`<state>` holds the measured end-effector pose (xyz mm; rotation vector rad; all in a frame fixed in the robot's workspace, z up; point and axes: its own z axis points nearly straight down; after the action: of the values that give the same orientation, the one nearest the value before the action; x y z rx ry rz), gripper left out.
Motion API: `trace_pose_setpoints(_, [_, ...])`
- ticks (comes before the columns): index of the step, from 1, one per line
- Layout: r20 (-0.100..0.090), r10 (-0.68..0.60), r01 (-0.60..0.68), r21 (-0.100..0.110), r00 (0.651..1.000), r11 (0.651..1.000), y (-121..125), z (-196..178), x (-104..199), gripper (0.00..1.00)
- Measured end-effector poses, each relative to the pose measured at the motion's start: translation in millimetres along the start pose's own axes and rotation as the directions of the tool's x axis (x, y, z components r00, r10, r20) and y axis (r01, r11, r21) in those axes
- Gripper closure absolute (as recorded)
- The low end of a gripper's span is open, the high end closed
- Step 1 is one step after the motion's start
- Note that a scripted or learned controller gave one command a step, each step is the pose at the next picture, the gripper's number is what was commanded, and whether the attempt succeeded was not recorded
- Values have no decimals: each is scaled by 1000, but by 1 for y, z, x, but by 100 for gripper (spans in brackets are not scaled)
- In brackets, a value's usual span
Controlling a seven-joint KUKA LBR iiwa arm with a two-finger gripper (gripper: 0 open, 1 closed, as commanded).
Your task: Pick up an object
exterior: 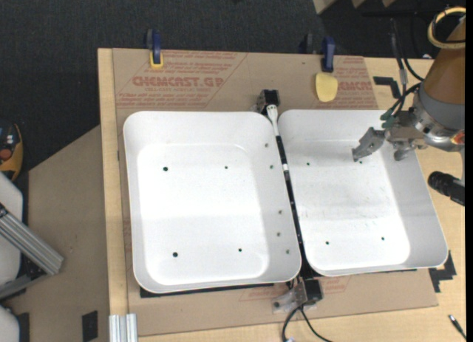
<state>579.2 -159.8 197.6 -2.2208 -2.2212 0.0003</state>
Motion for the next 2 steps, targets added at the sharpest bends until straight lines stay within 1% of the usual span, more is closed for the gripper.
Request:
trace_pose_setpoints(1, [1,-1,1,-3,1000,1000,1,-11,0,100])
trace_pose_setpoints(2, [1,-8,8,-19,1000,1000,-1,-152,61,100])
